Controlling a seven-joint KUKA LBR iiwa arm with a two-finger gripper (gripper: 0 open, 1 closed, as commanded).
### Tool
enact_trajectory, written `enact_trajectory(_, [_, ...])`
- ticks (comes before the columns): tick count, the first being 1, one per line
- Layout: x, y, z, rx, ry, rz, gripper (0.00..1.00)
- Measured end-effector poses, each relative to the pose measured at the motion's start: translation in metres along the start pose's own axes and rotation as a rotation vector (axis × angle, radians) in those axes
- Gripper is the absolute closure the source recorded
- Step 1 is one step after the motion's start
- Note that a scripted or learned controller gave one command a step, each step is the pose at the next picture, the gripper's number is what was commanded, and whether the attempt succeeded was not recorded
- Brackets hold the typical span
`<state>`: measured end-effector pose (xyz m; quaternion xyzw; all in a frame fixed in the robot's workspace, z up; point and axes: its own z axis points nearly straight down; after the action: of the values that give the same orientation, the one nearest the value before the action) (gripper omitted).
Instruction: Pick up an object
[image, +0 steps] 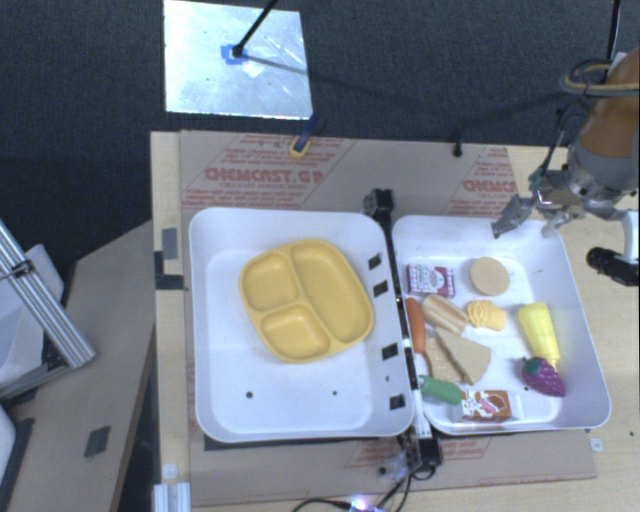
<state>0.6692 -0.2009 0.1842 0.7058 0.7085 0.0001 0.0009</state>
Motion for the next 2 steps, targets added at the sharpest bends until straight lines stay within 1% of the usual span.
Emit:
enact_trajectory(1, [0.006,0.009,0.054,-0.001,0.0,-0.003,0.0])
enact_trajectory(2, [0.006,0.01,0.098,0.003,0.0,-0.002,0.0])
